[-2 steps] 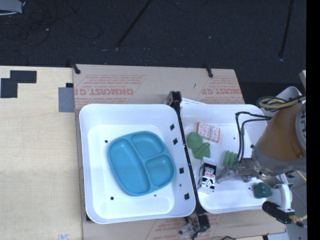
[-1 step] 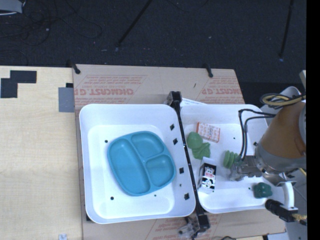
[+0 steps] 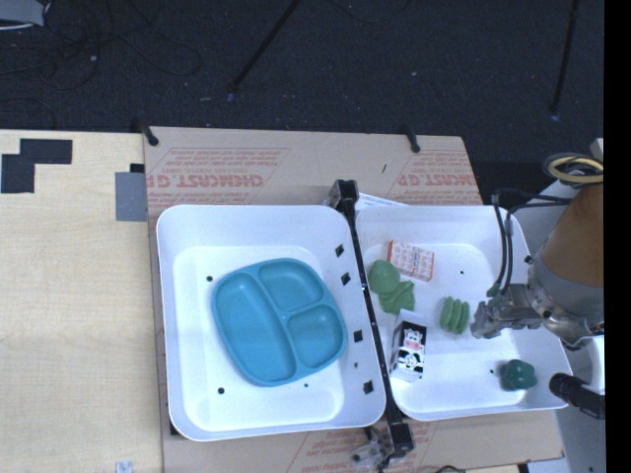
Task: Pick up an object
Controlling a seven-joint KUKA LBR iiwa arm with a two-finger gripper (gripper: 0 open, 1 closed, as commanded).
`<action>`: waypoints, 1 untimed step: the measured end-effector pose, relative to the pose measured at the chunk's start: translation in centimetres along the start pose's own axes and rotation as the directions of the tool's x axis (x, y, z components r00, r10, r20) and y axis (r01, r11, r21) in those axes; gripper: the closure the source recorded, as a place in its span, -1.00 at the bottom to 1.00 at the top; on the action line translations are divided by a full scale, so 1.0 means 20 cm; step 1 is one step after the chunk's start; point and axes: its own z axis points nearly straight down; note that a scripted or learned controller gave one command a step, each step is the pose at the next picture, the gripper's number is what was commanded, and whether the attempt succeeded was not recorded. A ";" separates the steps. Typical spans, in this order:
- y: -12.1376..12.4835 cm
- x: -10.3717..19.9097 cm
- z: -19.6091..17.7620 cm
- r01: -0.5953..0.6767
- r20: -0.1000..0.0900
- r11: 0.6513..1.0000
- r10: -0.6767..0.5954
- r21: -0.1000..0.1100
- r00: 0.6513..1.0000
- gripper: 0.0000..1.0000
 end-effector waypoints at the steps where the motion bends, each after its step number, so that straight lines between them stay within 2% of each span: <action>1: 0.00 0.00 -0.22 0.000 0.000 1.000 0.000 -0.001 1.000 1.00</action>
